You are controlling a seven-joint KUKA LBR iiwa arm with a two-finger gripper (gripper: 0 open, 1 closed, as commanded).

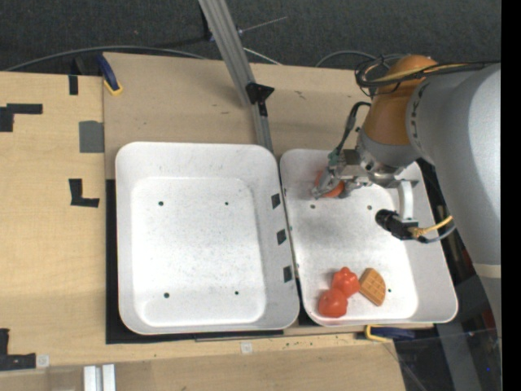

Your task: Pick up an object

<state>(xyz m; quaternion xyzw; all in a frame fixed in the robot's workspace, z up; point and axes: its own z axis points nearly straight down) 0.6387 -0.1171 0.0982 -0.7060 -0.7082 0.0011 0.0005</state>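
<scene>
While the grey arm (456, 137) reaches in over the right bin (407, 308), its gripper (338, 182) sits low at that bin's far left corner, over a small orange-red object (330, 191); whether that piece is pinched or merely beneath cannot be told. Left of the gripper lies the left bin (195, 235). Nearer the camera than the gripper, well apart from it, a red pepper-like toy (338, 292) touches a tan waffle-like piece (373, 286).
</scene>
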